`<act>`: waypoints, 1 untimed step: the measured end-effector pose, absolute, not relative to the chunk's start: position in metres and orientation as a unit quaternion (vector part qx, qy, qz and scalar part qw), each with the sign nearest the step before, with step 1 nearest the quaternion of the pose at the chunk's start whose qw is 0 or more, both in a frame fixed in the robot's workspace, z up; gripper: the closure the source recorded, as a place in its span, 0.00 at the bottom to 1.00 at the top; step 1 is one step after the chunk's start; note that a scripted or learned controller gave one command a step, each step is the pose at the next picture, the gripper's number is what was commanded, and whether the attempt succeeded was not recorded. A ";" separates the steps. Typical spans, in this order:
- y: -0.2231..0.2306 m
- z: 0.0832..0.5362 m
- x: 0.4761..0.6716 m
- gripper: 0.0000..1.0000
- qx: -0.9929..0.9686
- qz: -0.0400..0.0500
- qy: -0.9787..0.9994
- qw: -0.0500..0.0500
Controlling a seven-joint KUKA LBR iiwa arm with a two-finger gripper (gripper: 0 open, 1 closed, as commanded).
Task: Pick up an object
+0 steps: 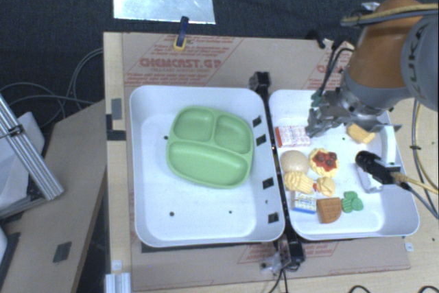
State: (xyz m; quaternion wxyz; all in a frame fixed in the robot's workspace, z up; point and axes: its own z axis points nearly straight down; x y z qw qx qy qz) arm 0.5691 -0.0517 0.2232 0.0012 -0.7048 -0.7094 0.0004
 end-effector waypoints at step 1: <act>-0.008 0.221 0.544 1.00 -0.705 0.000 -0.710 0.001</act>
